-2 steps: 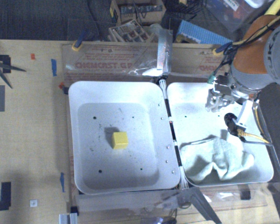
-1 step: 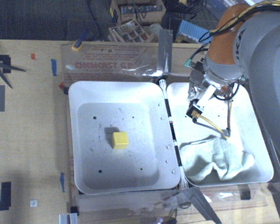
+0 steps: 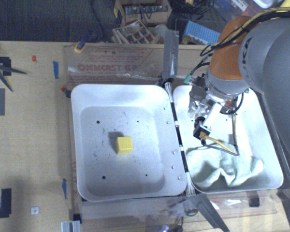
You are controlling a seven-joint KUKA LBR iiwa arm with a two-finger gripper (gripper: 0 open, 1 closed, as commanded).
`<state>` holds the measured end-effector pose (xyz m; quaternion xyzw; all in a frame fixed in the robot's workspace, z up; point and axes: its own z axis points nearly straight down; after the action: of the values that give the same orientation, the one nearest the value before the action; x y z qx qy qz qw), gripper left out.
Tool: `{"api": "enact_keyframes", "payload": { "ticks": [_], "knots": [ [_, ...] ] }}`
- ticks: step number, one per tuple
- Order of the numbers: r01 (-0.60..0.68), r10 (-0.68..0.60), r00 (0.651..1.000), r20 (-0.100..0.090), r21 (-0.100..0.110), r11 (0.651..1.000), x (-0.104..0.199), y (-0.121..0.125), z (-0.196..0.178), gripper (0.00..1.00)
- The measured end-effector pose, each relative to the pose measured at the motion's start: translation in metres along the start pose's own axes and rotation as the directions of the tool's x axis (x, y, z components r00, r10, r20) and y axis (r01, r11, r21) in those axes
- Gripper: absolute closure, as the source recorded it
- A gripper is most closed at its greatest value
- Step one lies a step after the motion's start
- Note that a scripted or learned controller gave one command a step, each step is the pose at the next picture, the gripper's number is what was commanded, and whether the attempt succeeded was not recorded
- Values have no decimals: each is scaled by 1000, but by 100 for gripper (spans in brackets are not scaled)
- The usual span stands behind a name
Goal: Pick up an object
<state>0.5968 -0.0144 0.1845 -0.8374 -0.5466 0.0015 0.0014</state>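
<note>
Bins, two of them, white and shallow, stood side by side on the pale wooden tabletop (image 3: 29, 144). The left bin (image 3: 79, 105) held a single yellow block (image 3: 124, 145), which lay flat on the floor a little left of the middle and well apart from every wall. A scatter of small dark specks marked the floor around the block. The right bin (image 3: 253, 129) held a pale crumpled cloth (image 3: 227, 170), bunched up in the near end and pressed against the near wall.

The grey arm (image 3: 266, 47) reached in from the right, its orange band (image 3: 229, 47) above the far end of the right bin. The hand (image 3: 197, 109) hung over the far-left part of that bin, close to the divide between the two bins. It was well apart from the cloth and farther still from the yellow block. Whether the hand was open or closed could not be told from this angle, and nothing was seen gripped in it.

Beyond the left bin, a clear plastic sheet (image 3: 111, 64) with red lettering lay on the tabletop, touching the bin's far rim.
</note>
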Motion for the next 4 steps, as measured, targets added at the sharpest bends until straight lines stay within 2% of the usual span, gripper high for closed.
{"api": "enact_keyframes", "payload": {
  "ticks": [1,2,3,4],
  "knots": [
    [245,-245,969,0,-2,969,-36,1,0,100],
    [43,-43,999,-1,0,999,-100,-11,24,100],
    [-614,614,789,-1,-1,789,-81,21,72,100],
    [-814,814,581,-3,-1,581,-18,36,0,100]
  ]
}}
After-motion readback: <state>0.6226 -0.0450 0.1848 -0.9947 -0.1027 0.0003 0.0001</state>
